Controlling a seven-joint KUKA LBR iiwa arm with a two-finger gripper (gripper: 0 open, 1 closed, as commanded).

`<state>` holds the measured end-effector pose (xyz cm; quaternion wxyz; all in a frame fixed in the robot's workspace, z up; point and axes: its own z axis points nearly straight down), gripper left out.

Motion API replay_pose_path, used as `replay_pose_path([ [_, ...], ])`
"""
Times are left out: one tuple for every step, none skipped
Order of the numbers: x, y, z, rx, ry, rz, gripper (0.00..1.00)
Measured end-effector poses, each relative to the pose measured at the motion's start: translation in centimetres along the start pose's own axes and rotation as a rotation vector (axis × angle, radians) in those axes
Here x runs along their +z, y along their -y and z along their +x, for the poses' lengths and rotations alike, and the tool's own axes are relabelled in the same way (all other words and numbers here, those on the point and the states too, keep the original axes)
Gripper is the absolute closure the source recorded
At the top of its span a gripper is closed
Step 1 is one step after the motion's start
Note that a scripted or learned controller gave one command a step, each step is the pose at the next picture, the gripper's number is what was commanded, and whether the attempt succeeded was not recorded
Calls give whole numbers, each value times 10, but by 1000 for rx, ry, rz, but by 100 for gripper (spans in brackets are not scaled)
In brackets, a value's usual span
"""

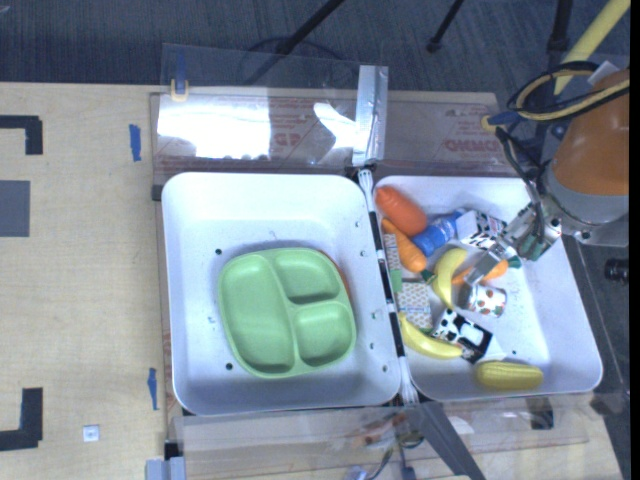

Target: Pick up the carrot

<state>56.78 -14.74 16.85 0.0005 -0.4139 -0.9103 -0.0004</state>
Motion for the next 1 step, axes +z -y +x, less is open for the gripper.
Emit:
replay_pose_path([
  [-32,-28,-55,-82,6,-3,0],
])
